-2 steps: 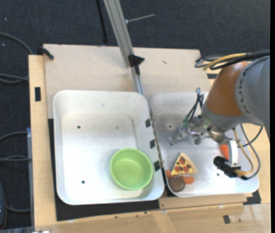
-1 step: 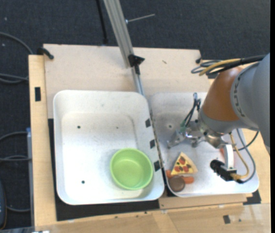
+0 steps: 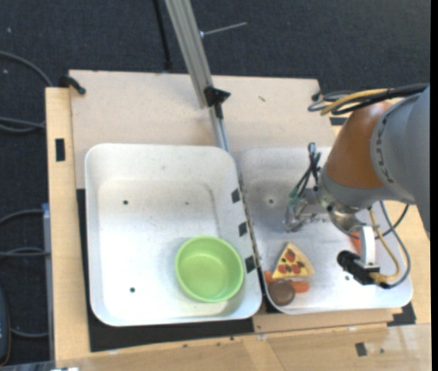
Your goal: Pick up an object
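Pale particle-board surface (image 3: 157, 107): matt, finely speckled, wood-like. Two shallow white plastic bins (image 3: 106, 207) (image 3: 261, 176): smooth, low sheen, lightly scuffed. Lime-green round plastic bowl (image 3: 209, 268): smooth, satin. Slanted ribbed aluminium post (image 3: 186, 29): bare brushed metal. Arm's orange band (image 3: 354, 149): glossy. Dark floor covering (image 3: 18, 22): rough, carpet-like.

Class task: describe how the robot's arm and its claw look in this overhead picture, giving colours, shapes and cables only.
The thick rounded grey arm carries a broad orange band above the wrist. Black and yellow cables loop along it. The small dark metal claw has thin wires running to it.
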You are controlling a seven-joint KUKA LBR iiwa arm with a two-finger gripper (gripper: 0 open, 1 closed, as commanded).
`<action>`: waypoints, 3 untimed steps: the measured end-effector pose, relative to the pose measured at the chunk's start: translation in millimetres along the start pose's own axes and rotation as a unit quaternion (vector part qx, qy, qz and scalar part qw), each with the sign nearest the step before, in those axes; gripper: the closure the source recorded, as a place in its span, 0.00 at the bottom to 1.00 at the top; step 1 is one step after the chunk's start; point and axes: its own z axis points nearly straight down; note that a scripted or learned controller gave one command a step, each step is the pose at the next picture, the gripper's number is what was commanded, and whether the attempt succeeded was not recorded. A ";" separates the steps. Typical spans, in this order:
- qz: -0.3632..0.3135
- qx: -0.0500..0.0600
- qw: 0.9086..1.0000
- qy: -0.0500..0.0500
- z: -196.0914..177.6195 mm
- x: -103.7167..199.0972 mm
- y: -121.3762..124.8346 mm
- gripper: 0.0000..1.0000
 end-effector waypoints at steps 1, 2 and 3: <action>-0.005 -0.002 1.000 0.000 -48.9 2.9 10.4 1.00; -0.005 -0.003 1.000 0.000 -112.1 1.7 7.0 1.00; -0.006 -0.001 1.000 0.000 -147.0 1.0 8.8 1.00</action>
